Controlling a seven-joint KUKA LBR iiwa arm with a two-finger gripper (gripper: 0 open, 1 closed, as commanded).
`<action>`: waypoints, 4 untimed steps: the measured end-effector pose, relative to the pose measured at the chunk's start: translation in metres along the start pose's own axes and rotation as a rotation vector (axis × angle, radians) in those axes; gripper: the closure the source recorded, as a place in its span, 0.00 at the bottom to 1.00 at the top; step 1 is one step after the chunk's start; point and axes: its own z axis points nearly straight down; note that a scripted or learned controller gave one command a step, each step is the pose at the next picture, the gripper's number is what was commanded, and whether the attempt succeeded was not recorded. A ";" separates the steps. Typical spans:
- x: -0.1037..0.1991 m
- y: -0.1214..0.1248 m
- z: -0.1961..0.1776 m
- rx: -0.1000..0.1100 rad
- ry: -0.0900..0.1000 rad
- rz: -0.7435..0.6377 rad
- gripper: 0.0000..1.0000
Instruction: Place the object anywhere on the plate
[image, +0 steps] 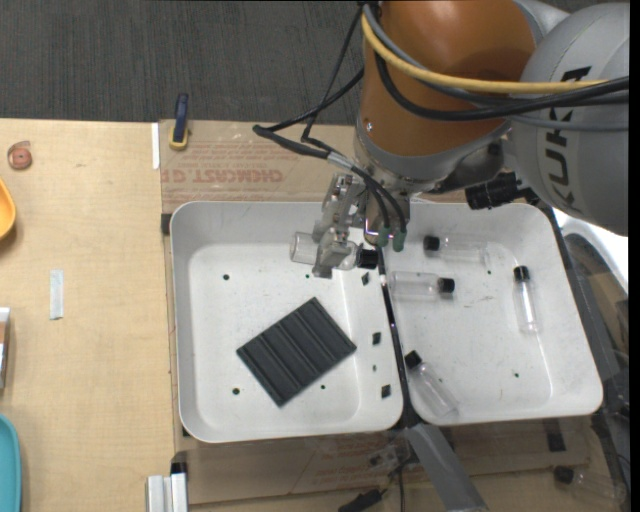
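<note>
1. I judge we are in the carry step: the gripper (335, 245) hangs over the upper right part of the left bin (200, 400), and a clear vial (310, 248) with a dark cap sits across its tip, apparently between the fingers
2. The fingers look narrow, closed onto that vial; the metal parts are small and cluttered here, so I take the hold as likely rather than certain
3. The plate, a dark ribbed rectangular slab (297, 350), lies flat and rotated in the middle of the left bin, below and slightly left of the gripper and well apart from it
4. The next move, as I read it, calls for travel toward the lower left until the vial is above the ribbed slab, then a descent and a release; the vial is round and could roll along or off the ribs, so I would want it let go low
5. The right bin (560, 400) holds more clear vials: one (420, 286) just right of the divider, one (525, 297) standing near the far right, and one (432, 385) near the lower left corner of that bin
6. The arm comes in from the right; its orange band (440, 70) and grey housing loom large above the bins, with cables looping around, and the wrist points steeply down so the gripper reaches into the left bin just across the divider
7. Both bins rest on the table (80, 250)
</note>
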 end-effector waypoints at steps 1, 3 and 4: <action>0.004 -0.062 0.023 0.000 0.002 -0.069 1.00; 0.002 -0.063 0.014 0.000 -0.001 -0.067 1.00; -0.025 -0.088 0.022 -0.001 -0.002 -0.252 1.00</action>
